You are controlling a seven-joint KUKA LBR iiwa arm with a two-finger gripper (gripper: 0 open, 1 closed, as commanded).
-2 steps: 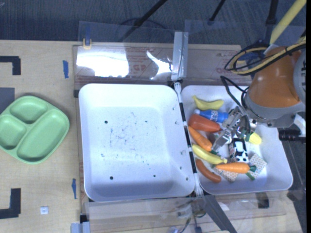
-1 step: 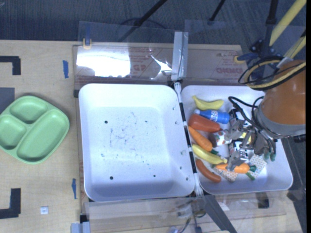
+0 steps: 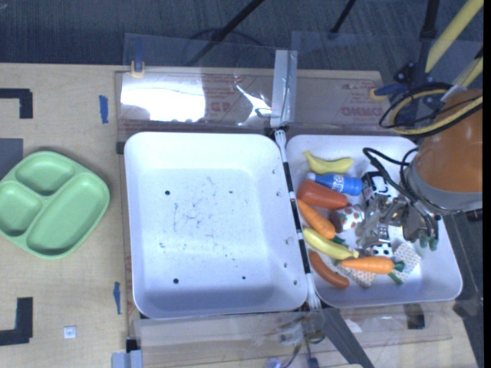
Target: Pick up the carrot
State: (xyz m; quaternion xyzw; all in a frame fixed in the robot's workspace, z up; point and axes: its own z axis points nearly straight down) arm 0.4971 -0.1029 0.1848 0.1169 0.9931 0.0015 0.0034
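Note:
The carrot [image 3: 371,265], orange with a green leafy end pointing right, lies near the front of the right bin [image 3: 441,282], on a small checkered item. My gripper [image 3: 381,225] hangs over the middle of that bin, just behind and above the carrot, among cables and metal parts. Nothing is visibly held in it. The arm's orange band [image 3: 453,156] comes in from the right.
The right bin is crowded: a banana [image 3: 328,162] at the back, a blue bottle [image 3: 342,182], a red-orange piece [image 3: 323,195], another orange piece [image 3: 317,218], a second banana [image 3: 325,244] and a sausage [image 3: 327,271]. The left bin [image 3: 207,221] adjoins it. A green divided plate [image 3: 52,203] lies far left.

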